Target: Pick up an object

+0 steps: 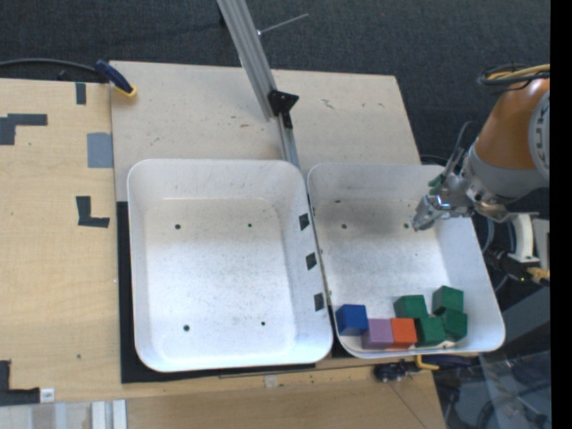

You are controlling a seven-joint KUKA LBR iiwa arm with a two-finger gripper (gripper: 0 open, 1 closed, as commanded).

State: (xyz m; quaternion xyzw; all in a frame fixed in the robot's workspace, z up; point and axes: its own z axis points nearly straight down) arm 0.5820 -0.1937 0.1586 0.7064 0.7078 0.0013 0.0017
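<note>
Gripper (pixel 425 217) over right bin (pixel 375 204) upper right; blocks (pixel 407 322) clustered at its near edge.

A pale wooden bench (pixel 54 239) carries a lighter board (pixel 206 105) with scattered marks. Grey and dark tape pieces (pixel 98 150) sit on the bench's left part. A blue-and-yellow clamp (pixel 116 77) grips the board's far left corner beside a black cable (pixel 45 63). A slanted metal rail (pixel 246 43) crosses above dark carpet (pixel 402 16).

blocks (pixel 407 322) crowd corner, bin wall (pixel 487 289) close
</note>
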